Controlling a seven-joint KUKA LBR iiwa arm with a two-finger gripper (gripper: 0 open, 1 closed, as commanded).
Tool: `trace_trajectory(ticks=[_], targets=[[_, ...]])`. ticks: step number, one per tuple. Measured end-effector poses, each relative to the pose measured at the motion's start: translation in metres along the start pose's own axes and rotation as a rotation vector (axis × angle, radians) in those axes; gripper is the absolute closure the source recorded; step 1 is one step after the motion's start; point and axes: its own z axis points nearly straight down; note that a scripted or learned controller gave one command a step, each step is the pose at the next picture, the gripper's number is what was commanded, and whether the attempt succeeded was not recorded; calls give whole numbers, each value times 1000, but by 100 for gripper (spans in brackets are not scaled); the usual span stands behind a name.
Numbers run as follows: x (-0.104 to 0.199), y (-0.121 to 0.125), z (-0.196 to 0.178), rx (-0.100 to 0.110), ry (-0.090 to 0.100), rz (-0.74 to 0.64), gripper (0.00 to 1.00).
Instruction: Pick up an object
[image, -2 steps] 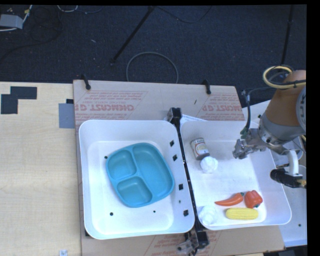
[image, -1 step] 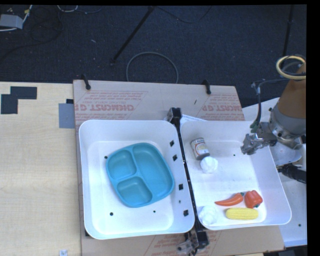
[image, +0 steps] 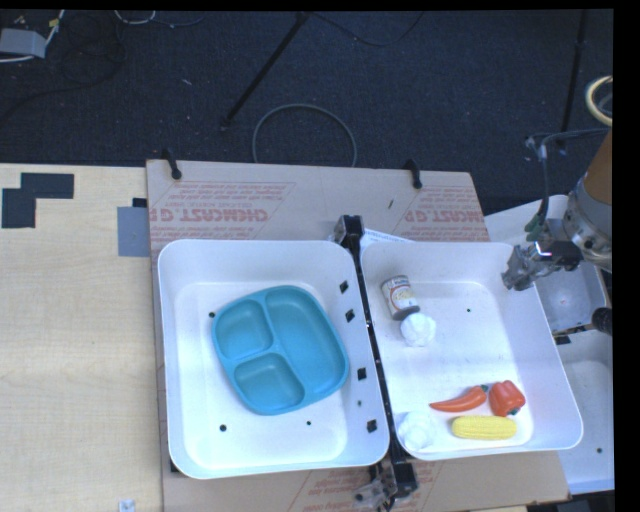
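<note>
The yellow plastic corn cob (image: 484, 428) lies untouched while the grey two-finger gripper (image: 522, 268), finger state unclear, hovers at the bin's edge, needing to descend.

Reaching in from the right edge: grey arm (image: 600, 215), orange band just visible above the wrist, two-finger gripper (image: 518, 272) held out leftward at mid-height, its metal tip small and blurred.
</note>
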Motion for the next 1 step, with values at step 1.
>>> trace_trajectory(ticks=[1], targets=[[57, 15, -1, 5, 2, -3, 100]])
